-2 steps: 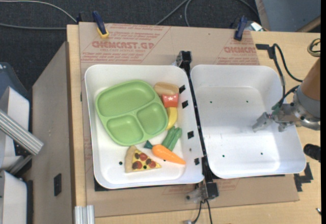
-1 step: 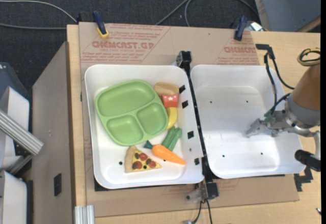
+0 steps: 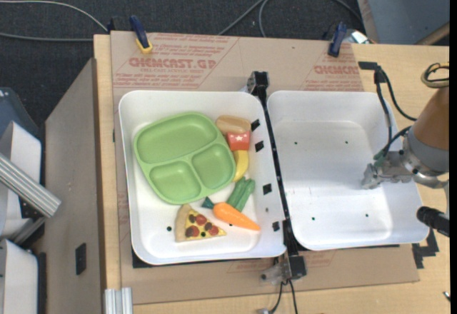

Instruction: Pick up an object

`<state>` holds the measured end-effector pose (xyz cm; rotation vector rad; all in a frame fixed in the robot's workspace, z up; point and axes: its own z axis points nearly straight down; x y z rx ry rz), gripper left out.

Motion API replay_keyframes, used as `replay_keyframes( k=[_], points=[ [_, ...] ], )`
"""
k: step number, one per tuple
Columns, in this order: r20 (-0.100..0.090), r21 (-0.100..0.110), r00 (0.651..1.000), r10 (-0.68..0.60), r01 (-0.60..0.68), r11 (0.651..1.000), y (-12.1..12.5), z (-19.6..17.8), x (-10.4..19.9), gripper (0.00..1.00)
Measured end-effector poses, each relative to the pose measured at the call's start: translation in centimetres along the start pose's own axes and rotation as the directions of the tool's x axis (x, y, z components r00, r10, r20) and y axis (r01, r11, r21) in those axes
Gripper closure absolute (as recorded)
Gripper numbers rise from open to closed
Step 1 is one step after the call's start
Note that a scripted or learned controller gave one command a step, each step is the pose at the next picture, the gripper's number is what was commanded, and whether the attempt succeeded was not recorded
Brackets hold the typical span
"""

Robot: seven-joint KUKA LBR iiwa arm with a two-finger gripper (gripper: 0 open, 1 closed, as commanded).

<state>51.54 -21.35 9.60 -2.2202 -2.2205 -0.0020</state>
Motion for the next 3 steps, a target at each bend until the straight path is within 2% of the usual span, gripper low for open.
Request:
replay_keyframes(
  k=[2, 3],
  points=[
    [0.005, -0.007, 1.000, -0.001, 0.001, 1.000, -1.1, -11.8, -0.2, 1.00],
    [0.005, -0.006, 1.000, -0.001, 0.001, 1.000, -0.9, -14.9, -0.2, 1.00]
  ],
)
